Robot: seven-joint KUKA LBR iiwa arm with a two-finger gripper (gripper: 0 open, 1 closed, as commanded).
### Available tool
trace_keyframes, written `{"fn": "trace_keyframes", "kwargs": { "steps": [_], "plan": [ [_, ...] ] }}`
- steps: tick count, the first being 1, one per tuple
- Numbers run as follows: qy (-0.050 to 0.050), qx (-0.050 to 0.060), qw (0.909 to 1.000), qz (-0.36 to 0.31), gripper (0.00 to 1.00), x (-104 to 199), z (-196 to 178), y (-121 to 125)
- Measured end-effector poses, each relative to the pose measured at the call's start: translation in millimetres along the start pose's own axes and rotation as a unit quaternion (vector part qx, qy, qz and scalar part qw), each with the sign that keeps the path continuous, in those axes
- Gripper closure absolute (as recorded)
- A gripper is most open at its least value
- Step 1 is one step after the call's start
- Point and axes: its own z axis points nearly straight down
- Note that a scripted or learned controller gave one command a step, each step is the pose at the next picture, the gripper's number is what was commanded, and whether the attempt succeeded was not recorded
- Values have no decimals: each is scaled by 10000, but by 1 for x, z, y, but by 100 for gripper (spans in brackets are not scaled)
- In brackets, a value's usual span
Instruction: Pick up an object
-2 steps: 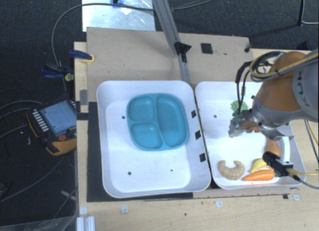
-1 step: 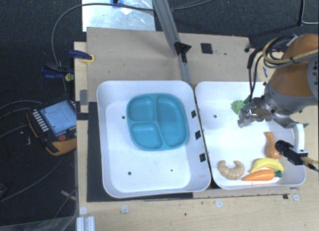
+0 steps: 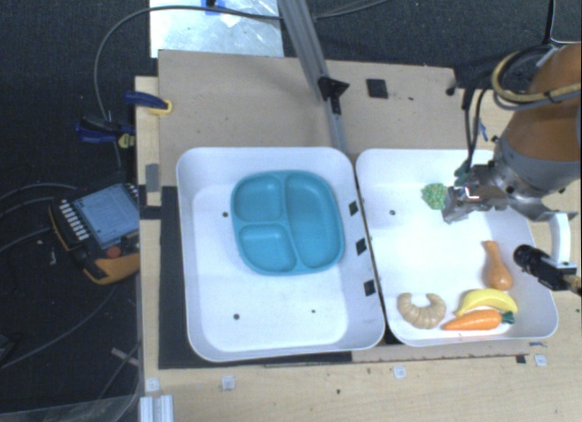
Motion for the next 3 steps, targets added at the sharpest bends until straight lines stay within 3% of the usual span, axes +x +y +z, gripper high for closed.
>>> {"fn": "trace_keyframes", "kwargs": {
  "steps": [3],
  "plan": [
    [18, 8, 10000, -34, 100, 145, -13, 44]
  ]
}}
